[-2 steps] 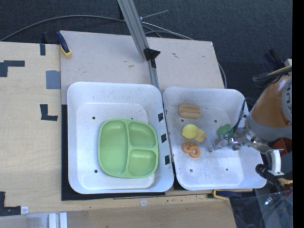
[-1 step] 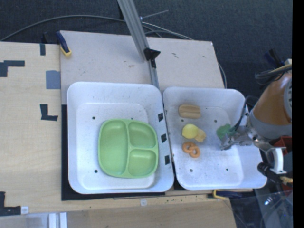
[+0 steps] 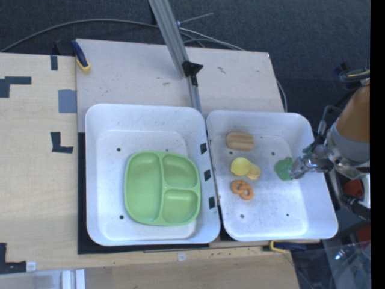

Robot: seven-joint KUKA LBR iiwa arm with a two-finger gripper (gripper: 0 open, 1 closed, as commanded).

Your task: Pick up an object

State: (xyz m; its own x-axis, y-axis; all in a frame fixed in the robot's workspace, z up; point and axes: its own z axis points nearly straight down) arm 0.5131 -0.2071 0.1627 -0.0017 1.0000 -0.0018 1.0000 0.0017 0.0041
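The right bin (image 3: 313, 218) holds a tan bun-shaped piece (image 3: 239, 141), a yellow lump (image 3: 244, 167), an orange pretzel-shaped piece (image 3: 242, 189) and a small green object (image 3: 281, 168). My gripper (image 3: 298, 168) reaches in over the bin's right wall and sits right against the green object's right side. Whether it holds that object is unclear from this angle. The other three pieces lie apart from it, to its left.
The left bin (image 3: 99, 161) carries a light green divided plate (image 3: 162, 187). A grey metal post (image 3: 171, 29) slants in from the top and ends at the rims between the bins. Cables run along the dark floor behind the bench.
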